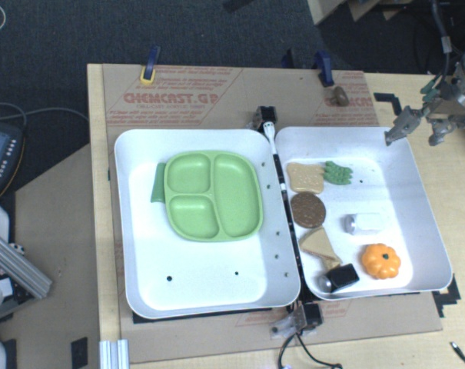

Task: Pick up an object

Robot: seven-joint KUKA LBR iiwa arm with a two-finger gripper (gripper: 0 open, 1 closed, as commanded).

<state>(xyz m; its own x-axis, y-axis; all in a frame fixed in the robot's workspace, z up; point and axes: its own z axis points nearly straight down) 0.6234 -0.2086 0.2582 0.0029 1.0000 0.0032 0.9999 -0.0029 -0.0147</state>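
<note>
Objects for picking all lie in the right bin (416, 183), the one nearer the arm. Along its left side, from the far end toward me, I see a tan bread-like slice (304, 177), a round brown disc (308, 210) just below it, and a tan wedge (320, 244) below that. A small green leafy piece (339, 172) sits right beside the bread slice, touching or nearly so. Toward the middle of the bin lies a small whitish cylinder (360, 223) on its side, hard to make out against the white floor. Nearer the front edge, an orange pumpkin (381, 260) stands apart from the rest, and a black block (342, 276) with something shiny at its left end rests close to the front left corner, just below the wedge.

The left bin (132, 206) holds a light green divided plate (214, 195) with three compartments, and a darker green edge peeks out from under its left side.

Both bins sit on a brown board surface (101, 129) with red lettering, held by clamps at the far edge.

The claw (420, 127) hangs at the far right corner of the right bin, over its rim, well apart from every object. Its two fingers (396, 131) are spread, with nothing between them.
</note>
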